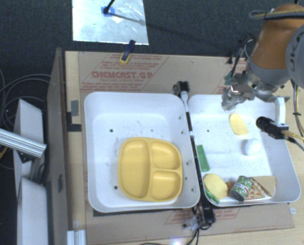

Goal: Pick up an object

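Across the bench: left bin (98,137) bearing a yellow divided tray (150,168); right bin (287,180), arm (279,45) lowered at its far edge, gripper (232,102) opening indiscernible, nearest a pale yellow piece (238,124), the likely target.

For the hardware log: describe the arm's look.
A bulky rounded arm with a grey shell and a broad orange band above the wrist. Thin dark cables run along it. It ends in a small grey metal pincer.
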`<action>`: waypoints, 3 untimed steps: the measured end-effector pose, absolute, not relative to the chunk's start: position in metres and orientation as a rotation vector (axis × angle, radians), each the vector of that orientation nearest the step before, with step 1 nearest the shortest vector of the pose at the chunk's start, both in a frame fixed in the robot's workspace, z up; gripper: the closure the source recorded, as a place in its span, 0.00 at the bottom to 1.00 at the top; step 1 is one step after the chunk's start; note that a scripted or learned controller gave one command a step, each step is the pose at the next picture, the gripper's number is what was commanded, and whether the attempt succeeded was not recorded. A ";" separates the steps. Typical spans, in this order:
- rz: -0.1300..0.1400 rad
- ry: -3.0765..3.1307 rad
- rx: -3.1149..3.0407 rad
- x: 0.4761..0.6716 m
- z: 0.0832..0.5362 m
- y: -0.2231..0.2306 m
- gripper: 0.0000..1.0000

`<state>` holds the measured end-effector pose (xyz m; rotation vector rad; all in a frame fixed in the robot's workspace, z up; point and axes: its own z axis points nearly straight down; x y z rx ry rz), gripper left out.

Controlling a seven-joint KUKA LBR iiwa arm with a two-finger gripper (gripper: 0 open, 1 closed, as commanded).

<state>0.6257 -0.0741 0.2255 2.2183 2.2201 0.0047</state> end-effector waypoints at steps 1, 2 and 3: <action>0.002 2.231 2.213 0.645 0.182 -0.031 1.00; 0.001 2.227 2.215 0.630 0.184 -0.018 1.00; 0.011 2.222 2.210 0.644 0.262 -0.023 1.00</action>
